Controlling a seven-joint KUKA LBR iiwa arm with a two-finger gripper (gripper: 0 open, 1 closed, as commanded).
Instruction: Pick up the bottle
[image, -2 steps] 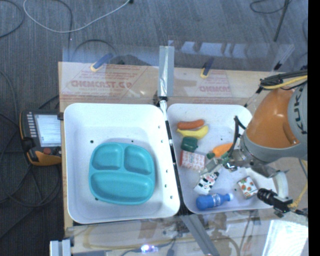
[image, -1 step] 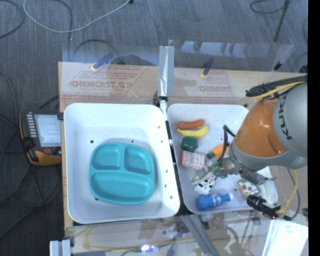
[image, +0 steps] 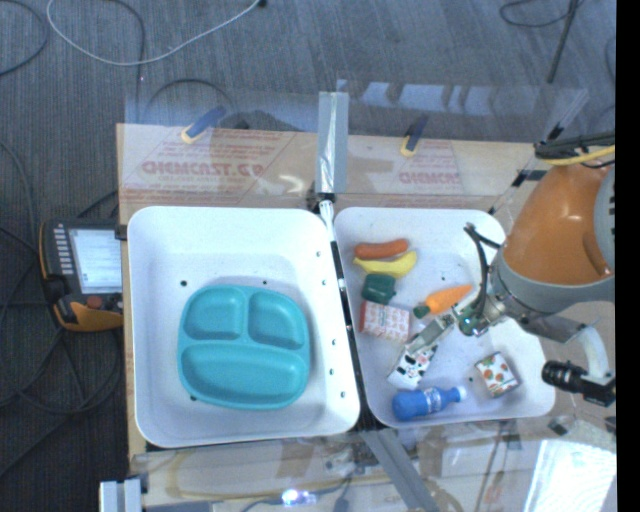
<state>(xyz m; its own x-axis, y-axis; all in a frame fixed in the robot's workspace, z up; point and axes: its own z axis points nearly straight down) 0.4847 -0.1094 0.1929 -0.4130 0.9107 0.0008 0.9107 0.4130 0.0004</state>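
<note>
One blue bottle (image: 426, 402) lies near the right bin's (image: 352, 330) front edge

my gripper (image: 432, 330) hangs low in the right bin (image: 520, 405), just above a black-and-white carton (image: 408, 368); the blue bottle (image: 425, 402) lies near the front wall.

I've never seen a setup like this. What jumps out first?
The turquoise divided tray sits alone in the left bin. The right bin holds a jumble of small toys, with the blue bottle near its front edge. The arm's big orange band looms from the right, its gripper low over the toys.
</note>
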